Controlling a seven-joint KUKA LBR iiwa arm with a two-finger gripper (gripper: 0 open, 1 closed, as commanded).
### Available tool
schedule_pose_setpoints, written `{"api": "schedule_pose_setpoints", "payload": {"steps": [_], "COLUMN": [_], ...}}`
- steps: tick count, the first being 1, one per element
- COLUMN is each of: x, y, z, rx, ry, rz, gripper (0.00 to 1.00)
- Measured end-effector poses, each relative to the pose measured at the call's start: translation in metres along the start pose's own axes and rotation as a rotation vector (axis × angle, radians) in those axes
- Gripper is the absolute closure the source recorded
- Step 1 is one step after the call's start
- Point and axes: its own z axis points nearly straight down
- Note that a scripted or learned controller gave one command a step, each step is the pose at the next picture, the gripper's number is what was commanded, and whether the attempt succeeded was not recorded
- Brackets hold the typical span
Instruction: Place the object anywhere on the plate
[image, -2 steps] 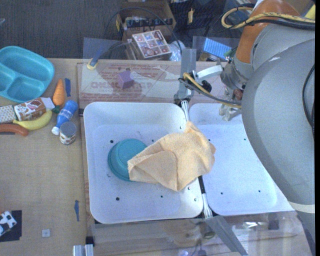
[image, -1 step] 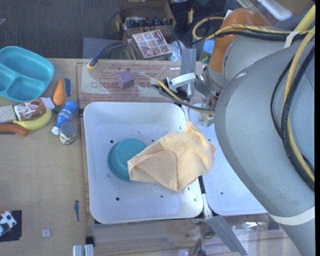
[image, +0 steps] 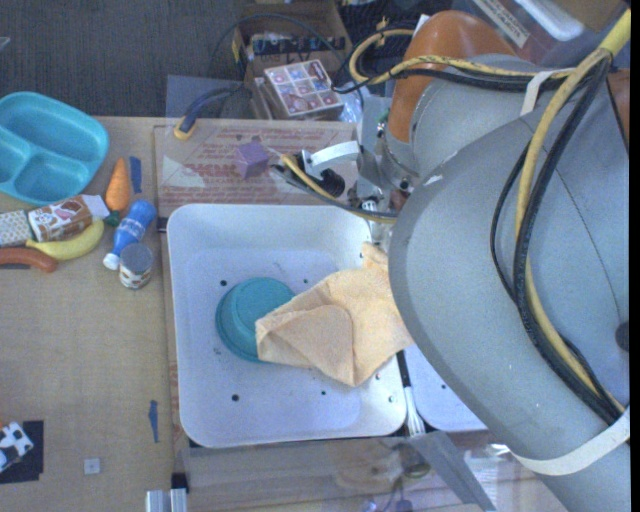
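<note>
Camera view: arm (image: 500, 250) looms over cloth (image: 330, 325).

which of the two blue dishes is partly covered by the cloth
The round teal plate in the white bin, its right side under the yellow cloth; the divided blue tray lies uncovered.

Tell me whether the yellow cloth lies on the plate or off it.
Partly on: the yellow cloth covers the teal plate's right edge.
</note>
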Motion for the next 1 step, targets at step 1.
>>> {"api": "schedule_pose_setpoints", "payload": {"steps": [1], "x": [0.0089], "y": [-0.0395], "z": [-0.0794], "rx": [0.0], "ry": [0.0], "rz": [0.001], "gripper": [1.0]}}
